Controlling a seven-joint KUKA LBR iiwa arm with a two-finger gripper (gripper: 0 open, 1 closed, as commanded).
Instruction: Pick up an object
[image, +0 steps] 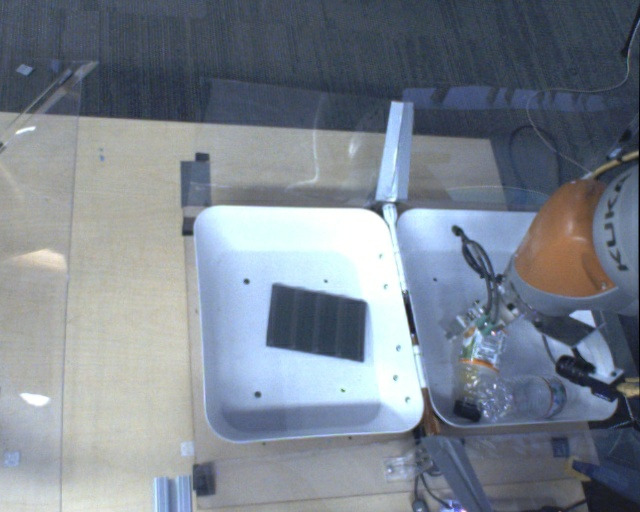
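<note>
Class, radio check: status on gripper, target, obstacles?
Gripper low in right bin, jaws unclear. Clear plastic bottle beneath, not seen held. Dark mat alone in left bin.

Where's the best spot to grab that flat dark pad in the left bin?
Probably by one long edge of the dark pad, coming straight down. It lies flat on the left bin floor with open space all around, so no side is blocked.

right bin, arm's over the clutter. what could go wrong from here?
1. The clear crinkly plastic item sits against a clear cup-like piece; both look slippery and may slide out of a grasp.
2. They lie near the right bin's front wall, so a descent could clip it.
3. The end effector is tangled visually with black cables, which might snag.
</note>
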